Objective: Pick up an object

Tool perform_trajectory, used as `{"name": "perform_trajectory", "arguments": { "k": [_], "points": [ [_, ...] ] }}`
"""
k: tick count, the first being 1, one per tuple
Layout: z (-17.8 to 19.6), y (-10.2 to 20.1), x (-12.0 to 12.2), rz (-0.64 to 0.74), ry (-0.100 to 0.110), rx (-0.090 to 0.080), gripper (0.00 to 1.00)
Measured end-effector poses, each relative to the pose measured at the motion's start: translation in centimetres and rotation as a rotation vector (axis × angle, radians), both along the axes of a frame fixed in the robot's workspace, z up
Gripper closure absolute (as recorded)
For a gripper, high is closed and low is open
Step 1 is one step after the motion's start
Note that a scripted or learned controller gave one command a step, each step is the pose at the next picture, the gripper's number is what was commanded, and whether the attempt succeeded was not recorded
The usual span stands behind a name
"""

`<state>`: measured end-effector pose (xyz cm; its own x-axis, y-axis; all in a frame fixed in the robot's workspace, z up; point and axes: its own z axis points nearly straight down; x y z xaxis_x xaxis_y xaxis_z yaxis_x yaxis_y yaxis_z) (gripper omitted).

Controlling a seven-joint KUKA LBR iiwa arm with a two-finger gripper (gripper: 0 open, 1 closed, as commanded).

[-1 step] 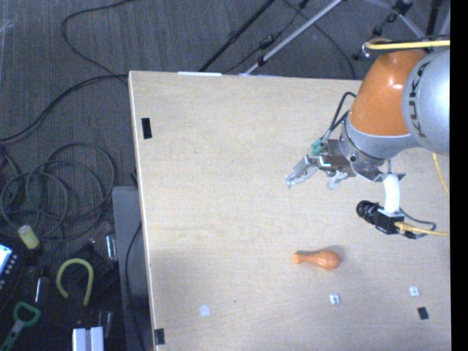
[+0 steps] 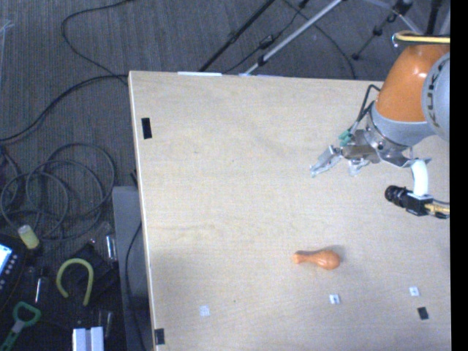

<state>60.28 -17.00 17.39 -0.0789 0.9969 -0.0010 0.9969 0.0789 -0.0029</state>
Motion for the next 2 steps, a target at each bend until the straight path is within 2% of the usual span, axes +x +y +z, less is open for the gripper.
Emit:
{"name": "perform_trajectory", "arguments": {
  "k": [1,2],
  "points": [
    [-7.3,-5.5,3.1,-0.006,-0.001,-0.002,0.00],
    [-9.0,-4.6,6.6,0.057,-0.002,-0.003,0.00]
  ]
}}
